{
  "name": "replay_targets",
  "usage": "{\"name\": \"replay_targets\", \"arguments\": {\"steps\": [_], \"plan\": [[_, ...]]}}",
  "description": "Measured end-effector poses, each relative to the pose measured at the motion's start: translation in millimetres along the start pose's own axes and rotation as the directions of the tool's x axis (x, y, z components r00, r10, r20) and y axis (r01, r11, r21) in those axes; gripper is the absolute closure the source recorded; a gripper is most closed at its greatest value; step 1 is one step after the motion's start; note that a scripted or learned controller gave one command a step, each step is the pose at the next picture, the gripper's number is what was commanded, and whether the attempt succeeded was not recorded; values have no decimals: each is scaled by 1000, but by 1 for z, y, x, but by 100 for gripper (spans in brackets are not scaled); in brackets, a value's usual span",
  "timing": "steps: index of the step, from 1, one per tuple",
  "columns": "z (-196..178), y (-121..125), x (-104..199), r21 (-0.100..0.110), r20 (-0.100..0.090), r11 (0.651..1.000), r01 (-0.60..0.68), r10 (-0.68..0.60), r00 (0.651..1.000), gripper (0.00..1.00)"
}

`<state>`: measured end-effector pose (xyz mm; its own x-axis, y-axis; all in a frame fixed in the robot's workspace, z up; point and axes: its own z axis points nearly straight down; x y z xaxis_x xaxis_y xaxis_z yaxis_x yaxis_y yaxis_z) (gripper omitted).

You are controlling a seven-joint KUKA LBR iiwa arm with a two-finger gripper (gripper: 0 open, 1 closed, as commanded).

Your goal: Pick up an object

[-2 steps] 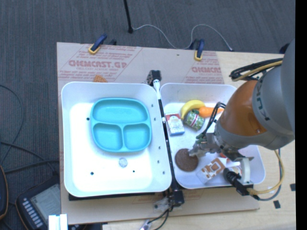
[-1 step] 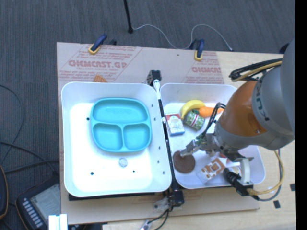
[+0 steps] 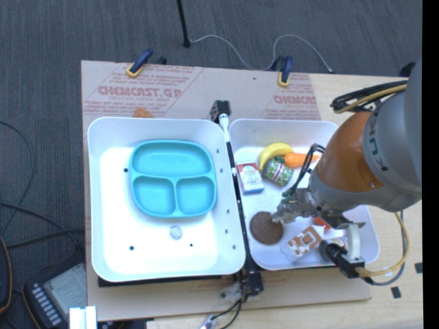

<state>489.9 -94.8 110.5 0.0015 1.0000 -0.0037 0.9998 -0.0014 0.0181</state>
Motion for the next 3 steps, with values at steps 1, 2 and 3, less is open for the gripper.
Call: {"name": "replay_targets", "arguments": {"steps": [1,2,3], "plan": [[0,0,0,0,0,1000,0,0,1000,0],[21,-3,-1,9,-4,1000,2,-2,1000,0],[21,-3,-1,9,-5,1000,2,-2,1000,0]]}}
